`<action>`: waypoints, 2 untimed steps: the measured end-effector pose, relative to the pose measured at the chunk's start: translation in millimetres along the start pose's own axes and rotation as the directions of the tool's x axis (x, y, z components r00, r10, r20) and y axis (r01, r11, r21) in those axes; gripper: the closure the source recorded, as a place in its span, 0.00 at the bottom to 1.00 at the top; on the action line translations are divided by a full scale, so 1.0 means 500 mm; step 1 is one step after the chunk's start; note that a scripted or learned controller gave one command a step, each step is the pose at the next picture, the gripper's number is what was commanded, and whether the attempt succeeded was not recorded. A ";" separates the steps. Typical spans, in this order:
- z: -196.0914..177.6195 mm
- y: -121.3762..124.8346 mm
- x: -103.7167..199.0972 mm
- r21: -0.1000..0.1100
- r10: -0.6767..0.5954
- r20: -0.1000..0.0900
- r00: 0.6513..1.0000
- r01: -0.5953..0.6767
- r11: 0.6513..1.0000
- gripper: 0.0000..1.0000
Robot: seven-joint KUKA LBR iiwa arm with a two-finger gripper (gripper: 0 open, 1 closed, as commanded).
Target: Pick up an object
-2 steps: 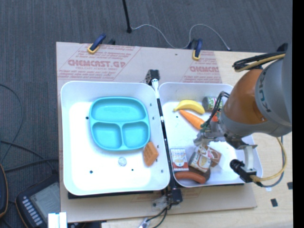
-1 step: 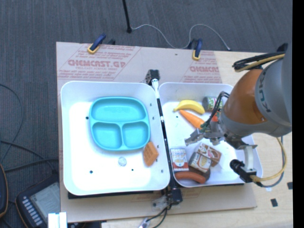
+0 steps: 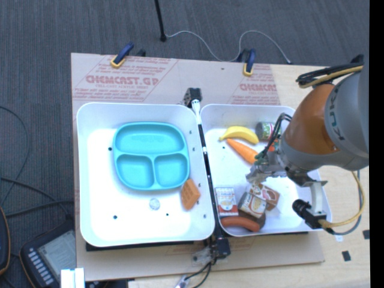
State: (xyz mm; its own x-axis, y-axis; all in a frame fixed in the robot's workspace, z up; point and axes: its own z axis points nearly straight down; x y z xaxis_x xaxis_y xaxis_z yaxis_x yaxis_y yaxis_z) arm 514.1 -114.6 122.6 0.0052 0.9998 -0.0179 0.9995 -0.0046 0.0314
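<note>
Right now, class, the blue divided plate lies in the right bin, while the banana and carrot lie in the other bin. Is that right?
Not quite. The camera view shows the blue divided plate in the left bin, not the right one. The banana and carrot do lie in the other bin, the right one.

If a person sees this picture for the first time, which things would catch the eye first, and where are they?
Probably the bright blue divided tray lying in the left bin, with a small orange-brown piece beside its lower right corner. Next, the grey arm with the orange band reaching over the right bin, its tool low above a brown packet. A yellow banana and a carrot lie just beyond it.
</note>
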 end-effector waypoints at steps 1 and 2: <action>0.000 0.000 0.000 0.001 0.000 0.000 1.000 0.000 1.000 0.00; 0.053 -0.036 0.027 -0.007 -0.004 -0.004 1.000 0.004 1.000 0.00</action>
State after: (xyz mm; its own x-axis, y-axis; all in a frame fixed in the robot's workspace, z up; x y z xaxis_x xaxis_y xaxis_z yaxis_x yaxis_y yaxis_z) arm 497.1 -101.6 95.5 0.0007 0.9999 -0.0143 0.9993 -0.0002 0.0381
